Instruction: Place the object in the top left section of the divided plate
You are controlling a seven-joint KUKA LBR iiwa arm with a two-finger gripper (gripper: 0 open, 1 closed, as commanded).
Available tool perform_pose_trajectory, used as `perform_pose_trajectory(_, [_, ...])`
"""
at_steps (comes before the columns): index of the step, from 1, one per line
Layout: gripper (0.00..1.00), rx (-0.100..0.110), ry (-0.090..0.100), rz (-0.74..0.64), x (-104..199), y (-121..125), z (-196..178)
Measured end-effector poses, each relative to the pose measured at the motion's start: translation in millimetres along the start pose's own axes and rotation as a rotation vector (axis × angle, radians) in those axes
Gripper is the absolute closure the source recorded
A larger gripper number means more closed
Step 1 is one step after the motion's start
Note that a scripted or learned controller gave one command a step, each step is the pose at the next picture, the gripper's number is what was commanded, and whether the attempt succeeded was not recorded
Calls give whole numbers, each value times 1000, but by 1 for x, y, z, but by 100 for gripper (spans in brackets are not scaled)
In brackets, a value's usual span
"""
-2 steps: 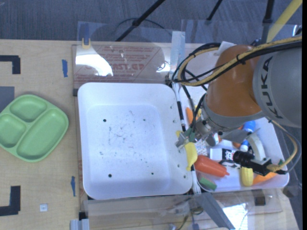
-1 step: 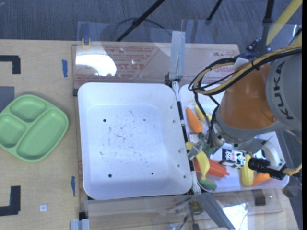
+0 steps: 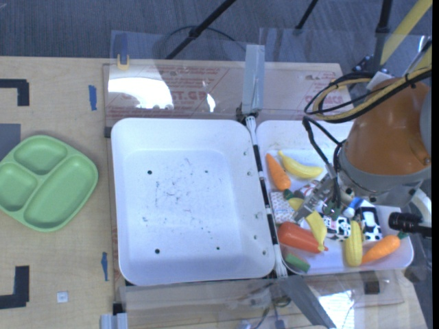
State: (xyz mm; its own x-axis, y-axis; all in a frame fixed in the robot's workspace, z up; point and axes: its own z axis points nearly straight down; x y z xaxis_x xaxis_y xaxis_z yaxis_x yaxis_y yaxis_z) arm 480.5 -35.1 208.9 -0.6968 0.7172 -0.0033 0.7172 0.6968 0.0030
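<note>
tool (image 3: 317, 204) low in right bin (image 3: 401, 262), among toy food, beside banana (image 3: 317, 227)

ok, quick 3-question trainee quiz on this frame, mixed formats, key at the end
1. True or false: the green divided plate lies on the bench to the left of both white bins.
2. Which bin holds the toy food? A) left bin B) right bin
3. Fill in: the gripper is down over the ____ bin, among the toys, near a yellow banana and an orange carrot.

Key: 1 true; 2 B; 3 right
</note>
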Motion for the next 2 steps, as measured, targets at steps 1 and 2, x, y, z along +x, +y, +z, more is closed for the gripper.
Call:
perform_pose_trajectory(1, [100,1,2,-12,72,69,-18])
perform_pose_trajectory(2, [100,3,5,-142,126,120,24])
